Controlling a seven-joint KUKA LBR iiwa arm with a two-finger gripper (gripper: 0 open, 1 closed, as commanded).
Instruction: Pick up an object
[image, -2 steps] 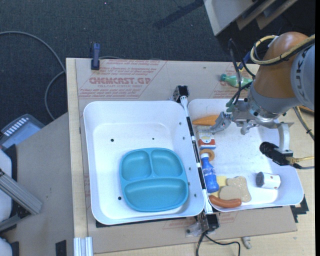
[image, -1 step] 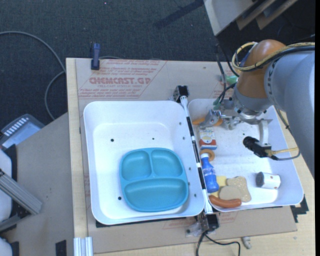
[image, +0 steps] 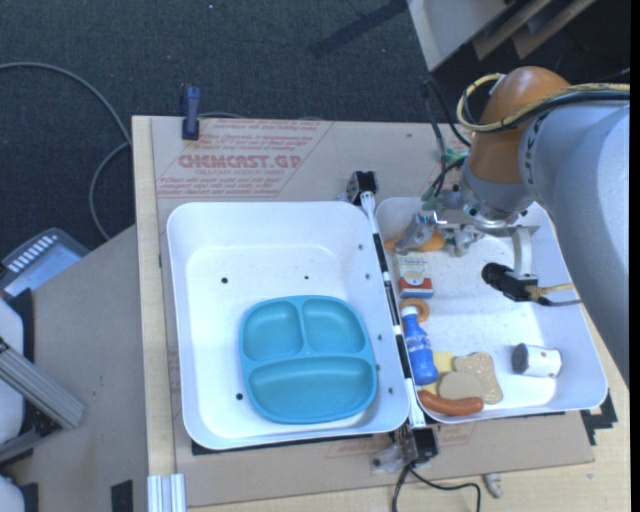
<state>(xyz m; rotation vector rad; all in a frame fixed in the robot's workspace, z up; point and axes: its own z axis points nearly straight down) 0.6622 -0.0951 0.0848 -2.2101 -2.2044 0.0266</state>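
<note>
- The step in hand looks like the approach: the pincer (image: 441, 238) hangs low over the far end of the right bin (image: 578, 386), and nothing is visible inside it.
- Whether the pincer is apart or together, I cannot tell; the wrist hides it from this angle.
- The nearest candidate to pick is an orange piece (image: 417, 241). It lies just beside the pincer, on the side toward the left bin (image: 200, 245). I cannot tell if the two are touching.
- For the next move I judge that the pincer must be centred over this piece, go down and close on it. The bin wall is near on that side, so there is little room for error.
- Counted, from the pincer toward the near end of the right bin:
  - one small carton (image: 413, 270), near the pincer;
  - one small ring (image: 416, 311), past the carton;
  - one blue bottle (image: 419, 352), along the wall;
  - one bread slice (image: 478, 374) and one sausage (image: 450, 404), well apart from the pincer;
  - one white cylinder (image: 538, 361) with a dark end, also far.
- There are two bins, and in the left one lies one blue plate (image: 306, 358) with three compartments, well apart from the pincer.
</note>
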